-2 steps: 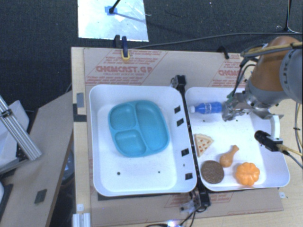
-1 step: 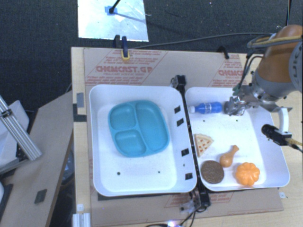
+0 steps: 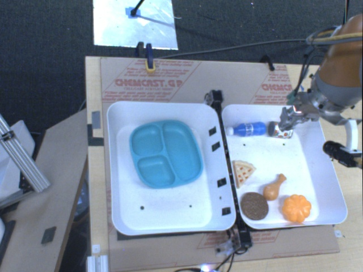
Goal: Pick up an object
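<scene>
Item 1. Pincer (image 3: 283,127): one, a metal two-finger unit on the grey arm with the orange band, low over the upper part of the right-hand shallow white plastic bin (image 3: 334,177). Whether it is released or clenched I cannot tell. Nothing is seen between its tips, so no grasp is recorded.

Item 2. Small blue-and-white plastic bottle (image 3: 247,129): one, lying on its side just left of the pincer, close by its tips. Judged the likeliest pick target, given that nearness.

Item 3. Toy foods, loose in the same bin, below the pincer:
- tan waffle-patterned pizza wedge (image 3: 243,171), one, below and left
- tan plastic drumstick (image 3: 274,187), one, directly below
- dark brown round patty (image 3: 254,205), one, further below, left
- orange plastic pumpkin (image 3: 296,207), one, further below

They lie scattered and apart, probably so that each can be gripped singly.

Item 4. Left-hand white bin (image 3: 122,152): one, well left of the pincer, holding one light blue three-compartment plastic plate (image 3: 166,153).
</scene>
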Robot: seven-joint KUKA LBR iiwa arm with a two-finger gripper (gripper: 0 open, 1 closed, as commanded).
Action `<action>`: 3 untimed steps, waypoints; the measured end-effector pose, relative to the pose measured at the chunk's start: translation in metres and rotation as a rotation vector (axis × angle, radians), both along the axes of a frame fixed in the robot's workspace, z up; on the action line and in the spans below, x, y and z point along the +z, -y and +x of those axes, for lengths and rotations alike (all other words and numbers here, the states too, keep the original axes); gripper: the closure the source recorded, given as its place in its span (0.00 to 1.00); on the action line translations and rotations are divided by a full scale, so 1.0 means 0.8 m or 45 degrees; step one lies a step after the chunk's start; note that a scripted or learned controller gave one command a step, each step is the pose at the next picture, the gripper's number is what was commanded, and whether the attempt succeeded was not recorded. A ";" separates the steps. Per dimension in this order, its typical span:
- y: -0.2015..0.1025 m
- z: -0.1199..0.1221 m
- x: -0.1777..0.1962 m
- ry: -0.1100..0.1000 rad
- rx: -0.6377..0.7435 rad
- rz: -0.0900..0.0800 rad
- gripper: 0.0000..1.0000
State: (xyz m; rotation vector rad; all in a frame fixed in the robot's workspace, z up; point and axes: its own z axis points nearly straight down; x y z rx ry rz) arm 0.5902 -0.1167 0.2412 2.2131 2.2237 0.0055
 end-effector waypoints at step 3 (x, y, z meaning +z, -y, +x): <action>-0.196 0.004 -0.017 -0.007 0.006 0.003 1.00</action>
